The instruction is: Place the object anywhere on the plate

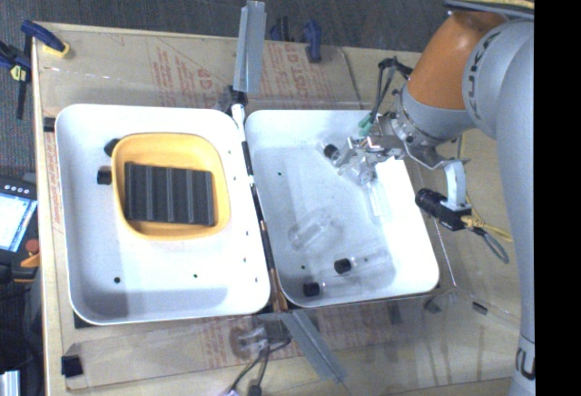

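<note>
A yellow plate (171,186) with a dark ridged middle lies in the left bin (136,294). In the right bin (281,203), a clear plastic object (313,229) rests near the middle. Small black pieces lie at the front (342,265), at the front left corner (311,289) and near the back (330,150). My gripper (361,163) hangs low over the back right part of the right bin, close to the back black piece and apart from the clear object. Nothing shows clearly in its grasp.
Two small dark bits (111,147) (103,176) sit beside the plate's left rim in the left bin. A metal divider post (249,49) stands behind the gap between the bins. Blue clamps (41,37) grip the bench's back edge.
</note>
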You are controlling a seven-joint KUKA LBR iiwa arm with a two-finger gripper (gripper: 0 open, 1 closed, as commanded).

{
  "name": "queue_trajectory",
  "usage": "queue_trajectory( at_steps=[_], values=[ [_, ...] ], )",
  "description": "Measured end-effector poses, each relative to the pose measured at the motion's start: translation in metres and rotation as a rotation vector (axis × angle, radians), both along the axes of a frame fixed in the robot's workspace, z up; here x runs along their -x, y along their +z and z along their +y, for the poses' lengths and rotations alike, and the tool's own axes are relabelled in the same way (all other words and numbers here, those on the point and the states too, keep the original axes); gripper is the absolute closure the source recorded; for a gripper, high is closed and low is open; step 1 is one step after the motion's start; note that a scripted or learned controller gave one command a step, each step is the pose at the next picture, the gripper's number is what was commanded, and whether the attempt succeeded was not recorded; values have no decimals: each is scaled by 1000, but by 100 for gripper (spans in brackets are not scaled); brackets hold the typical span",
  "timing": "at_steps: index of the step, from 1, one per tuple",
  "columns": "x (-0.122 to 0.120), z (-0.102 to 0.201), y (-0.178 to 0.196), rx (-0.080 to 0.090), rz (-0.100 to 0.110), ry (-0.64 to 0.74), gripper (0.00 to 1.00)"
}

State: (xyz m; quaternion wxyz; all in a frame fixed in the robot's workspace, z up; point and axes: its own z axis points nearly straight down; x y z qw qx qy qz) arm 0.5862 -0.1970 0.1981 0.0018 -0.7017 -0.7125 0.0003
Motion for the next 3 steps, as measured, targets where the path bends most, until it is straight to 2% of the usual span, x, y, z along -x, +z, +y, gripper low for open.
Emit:
queue_trajectory(
  at_steps=[1,2,3],
  values=[
    [5,70,5,0,2,193,100],
    [-41,130,17,1,-1,294,100],
    [-70,201,-7,1,-2,378,100]
  ],
)
